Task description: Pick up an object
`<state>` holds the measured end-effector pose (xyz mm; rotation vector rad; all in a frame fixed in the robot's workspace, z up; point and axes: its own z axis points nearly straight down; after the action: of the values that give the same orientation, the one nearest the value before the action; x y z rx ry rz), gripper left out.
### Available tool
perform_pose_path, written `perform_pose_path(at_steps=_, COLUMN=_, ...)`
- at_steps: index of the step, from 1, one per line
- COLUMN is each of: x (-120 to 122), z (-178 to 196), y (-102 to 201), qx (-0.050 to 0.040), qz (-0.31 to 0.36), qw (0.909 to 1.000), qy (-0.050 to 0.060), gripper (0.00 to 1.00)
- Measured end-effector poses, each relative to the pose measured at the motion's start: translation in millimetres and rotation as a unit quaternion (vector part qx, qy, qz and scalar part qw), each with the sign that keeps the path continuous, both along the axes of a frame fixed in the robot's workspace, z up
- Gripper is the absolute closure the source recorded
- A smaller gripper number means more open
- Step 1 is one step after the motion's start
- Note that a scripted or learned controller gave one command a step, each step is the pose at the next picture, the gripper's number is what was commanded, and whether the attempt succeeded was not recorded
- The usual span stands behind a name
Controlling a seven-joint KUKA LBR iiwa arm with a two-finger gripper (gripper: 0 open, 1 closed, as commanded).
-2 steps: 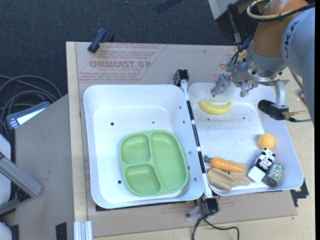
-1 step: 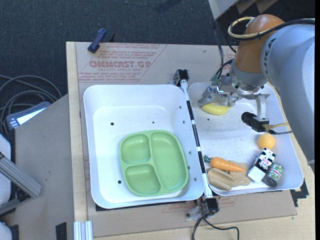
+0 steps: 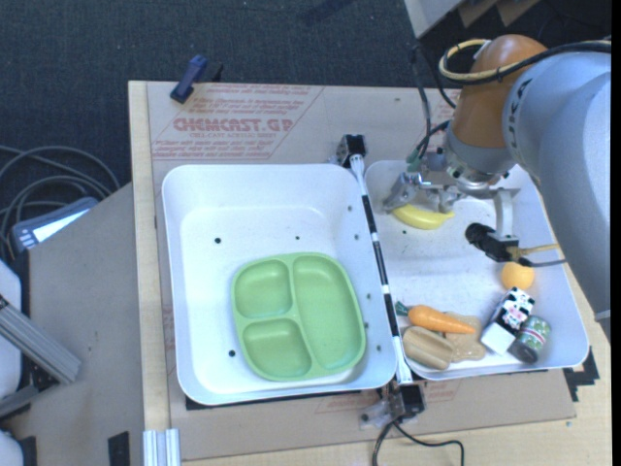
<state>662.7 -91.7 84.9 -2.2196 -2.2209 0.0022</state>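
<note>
The gripper (image 3: 424,190) is hanging low over the banana (image 3: 423,216) in the upper part of the right bin (image 3: 572,343), right of centre in the frame; how wide it is standing I cannot tell, since the metal parts are blurring together above the fruit, and nothing is showing as held. The banana is lying near the bin's upper left corner, close to the wall dividing it from the left bin (image 3: 184,260); that closeness is the risk, I judge, since a finger could be striking the wall, or sliding off the curved skin. Its long axis is running roughly left to right across the frame.
</note>
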Motion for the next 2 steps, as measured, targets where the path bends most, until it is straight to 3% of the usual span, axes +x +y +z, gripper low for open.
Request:
perform_pose_path(at_steps=1, x=-5.6, z=3.7, y=0.0, qx=0.0, qz=-0.001, qw=1.0, qy=0.0, gripper=0.0)
perform_pose_path(at_steps=2, x=4.1, z=0.1, y=-0.7, qx=-0.0003, qz=0.0, qw=1.0, qy=-0.002, gripper=0.0)
